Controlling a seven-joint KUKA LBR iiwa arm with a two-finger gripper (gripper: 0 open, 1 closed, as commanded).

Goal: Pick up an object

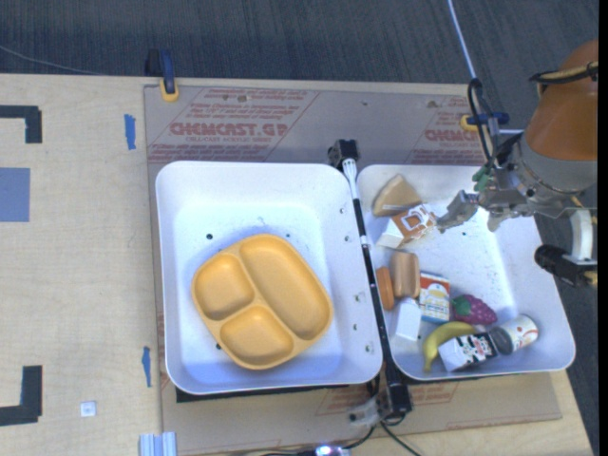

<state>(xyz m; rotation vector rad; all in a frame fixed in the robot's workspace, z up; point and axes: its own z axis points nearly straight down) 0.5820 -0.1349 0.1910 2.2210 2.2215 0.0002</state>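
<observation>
The end effector point(454, 210) hangs low at the right white bin's point(556, 335) twelve o'clock end, its fingers apart. It holds nothing, probably lining up on the small orange-and-white carton point(415, 223) at its nine o'clock.

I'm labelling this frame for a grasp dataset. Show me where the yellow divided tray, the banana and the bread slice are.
yellow divided tray point(262, 298), camera view, on the ridge where its three compartments meet.
banana point(439, 338), camera view, middle of its curved body.
bread slice point(396, 195), camera view, centre of its tan face.

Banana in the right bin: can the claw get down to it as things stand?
Probably yes. The banana lies on top near the bin's front, uncovered, though the bottle and purple grapes crowd it. The claw is above the bin's back.
</observation>
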